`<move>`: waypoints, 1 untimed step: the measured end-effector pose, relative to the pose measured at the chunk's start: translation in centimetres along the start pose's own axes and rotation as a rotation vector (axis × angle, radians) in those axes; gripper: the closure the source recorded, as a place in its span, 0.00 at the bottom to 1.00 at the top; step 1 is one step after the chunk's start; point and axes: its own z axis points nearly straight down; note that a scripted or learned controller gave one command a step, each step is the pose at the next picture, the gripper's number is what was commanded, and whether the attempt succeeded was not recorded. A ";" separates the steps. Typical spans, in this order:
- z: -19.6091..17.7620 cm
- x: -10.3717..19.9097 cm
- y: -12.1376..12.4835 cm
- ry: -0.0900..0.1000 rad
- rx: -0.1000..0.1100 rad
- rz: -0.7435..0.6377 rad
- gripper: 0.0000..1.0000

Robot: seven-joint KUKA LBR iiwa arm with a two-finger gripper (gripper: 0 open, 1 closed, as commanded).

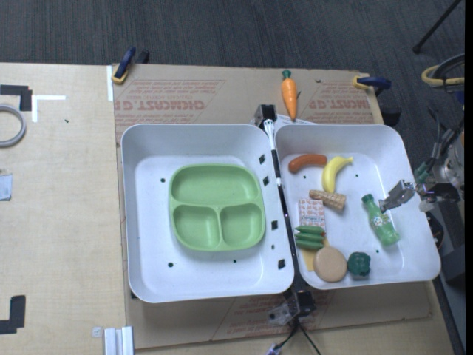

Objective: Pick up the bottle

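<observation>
Step in hand: the approach, by my reading; the gripper [400, 194] hangs over the right edge of the right bin [414, 268], just beside the bottle's cap end, with nothing between its fingers.
Gripper state: whether the fingers stand apart or together cannot be told from this slant.
Bottle: the bottle [380, 219] lies on its side on the bin floor near the right wall, cap toward the far edge; green translucent plastic, slim and round with a pale label.
Next move: probably a descent squarely over the bottle's body, fingers across its narrow width, since a smooth round body may roll or slip.
Neighbours: a dark green broccoli-like toy [359, 264] near the front right corner; a round tan bun [330, 263] beside it; a yellow banana [336, 172] and a red sausage [307, 162] toward the far edge.
Left bin: carries a matte green divided plate [217, 208] with three compartments.
Table: cardboard sheet under both bins, an orange carrot [288, 95] at its far edge.
</observation>
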 end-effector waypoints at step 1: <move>13.8 -2.6 5.7 0.002 -0.001 -0.088 0.00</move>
